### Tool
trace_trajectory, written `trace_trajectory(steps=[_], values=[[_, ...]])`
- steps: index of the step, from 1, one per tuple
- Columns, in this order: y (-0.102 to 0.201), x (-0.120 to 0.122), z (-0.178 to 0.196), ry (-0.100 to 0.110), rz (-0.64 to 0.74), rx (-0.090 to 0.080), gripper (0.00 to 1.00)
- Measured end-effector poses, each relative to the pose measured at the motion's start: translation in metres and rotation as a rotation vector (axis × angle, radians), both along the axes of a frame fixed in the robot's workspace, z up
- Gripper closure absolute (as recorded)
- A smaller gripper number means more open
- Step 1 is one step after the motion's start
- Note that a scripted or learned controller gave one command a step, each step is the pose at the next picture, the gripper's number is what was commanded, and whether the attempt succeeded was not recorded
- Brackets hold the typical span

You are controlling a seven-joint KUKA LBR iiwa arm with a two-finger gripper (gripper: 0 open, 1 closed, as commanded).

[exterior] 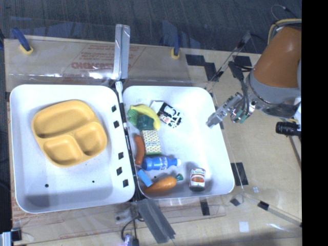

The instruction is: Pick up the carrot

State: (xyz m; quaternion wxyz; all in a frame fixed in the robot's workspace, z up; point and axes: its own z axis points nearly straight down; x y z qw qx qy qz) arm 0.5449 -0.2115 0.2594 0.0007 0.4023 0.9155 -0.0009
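The carrot (pixel 161 184), orange with a small green top, lies on its side at the front edge of the right bin (pixel 212 152), between a small blue block (pixel 144 178) and a can (pixel 197 179). My gripper (pixel 219 115) hangs over the right rim of that bin, well behind and to the right of the carrot, with nothing seen in it. The grey arm with its orange band (pixel 279 55) comes in from the right.
The right bin also holds a banana (pixel 145 109), a green vegetable (pixel 142 120), a black-and-white carton (pixel 170 116), a sausage (pixel 139 148), a patterned box (pixel 151 141) and a blue bottle (pixel 159 162). A yellow divided plate (pixel 69 132) sits in the left bin (pixel 31 193).
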Motion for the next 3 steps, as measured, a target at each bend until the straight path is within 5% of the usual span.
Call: trace_trajectory(steps=[1, 2, 3], values=[[0.035, 0.023, -0.013, 0.002, 0.142, 0.001, 1.00], [0.035, 0.023, -0.013, 0.001, 0.142, 0.001, 0.00], [0.065, -0.015, -0.128, 0.003, 0.371, 0.003, 0.00]])
